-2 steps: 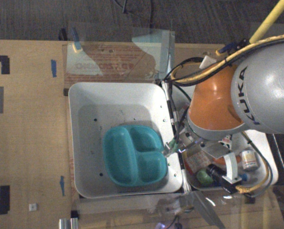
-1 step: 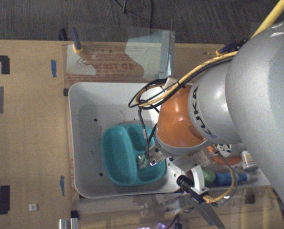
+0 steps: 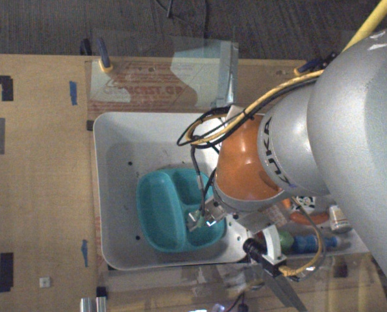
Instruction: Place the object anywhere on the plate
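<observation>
A teal plate with two compartments lies in the lower middle of the left white bin. My gripper hangs low over the plate's right compartment, near its right rim. Its metal tip shows just below the orange wrist band, and the arm hides most of it. I see no object between the gripper and the plate. A few small objects lie in the right bin below the arm: a green one, a blue one and an orange one.
The grey arm covers most of the right bin. A clear plastic sheet stands behind the left bin. Cables loop off the wrist over the bin's far right. Bare bin floor shows left of and behind the plate.
</observation>
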Available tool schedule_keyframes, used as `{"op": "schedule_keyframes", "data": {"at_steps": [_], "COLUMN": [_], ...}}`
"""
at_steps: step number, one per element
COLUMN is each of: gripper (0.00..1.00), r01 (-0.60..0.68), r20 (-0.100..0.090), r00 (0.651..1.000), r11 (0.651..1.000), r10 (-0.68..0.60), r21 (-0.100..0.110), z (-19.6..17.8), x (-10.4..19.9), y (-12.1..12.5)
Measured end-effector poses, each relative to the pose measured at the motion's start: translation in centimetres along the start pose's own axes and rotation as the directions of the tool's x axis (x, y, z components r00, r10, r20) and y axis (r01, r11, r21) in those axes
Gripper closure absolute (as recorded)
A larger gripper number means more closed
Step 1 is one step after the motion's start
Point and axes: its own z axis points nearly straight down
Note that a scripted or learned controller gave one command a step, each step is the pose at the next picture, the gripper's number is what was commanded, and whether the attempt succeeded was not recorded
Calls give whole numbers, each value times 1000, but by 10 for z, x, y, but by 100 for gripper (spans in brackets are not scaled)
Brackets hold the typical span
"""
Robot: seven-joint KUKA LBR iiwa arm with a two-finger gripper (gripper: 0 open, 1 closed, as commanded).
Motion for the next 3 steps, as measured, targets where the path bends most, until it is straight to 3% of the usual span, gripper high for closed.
{"op": "schedule_keyframes", "data": {"at_steps": [1, 2, 3], "gripper": [0, 0, 0], "r01": [-470, -691, -839], "r20": [-2, -12, -1], "r00": [883, 723, 545], "r11": [883, 723, 545], "r10": [470, 691, 839], "r21": [10, -4, -9], "z": [-82, -51, 7], "x": [-24, -7, 89], "y": [-16, 2, 57]}}
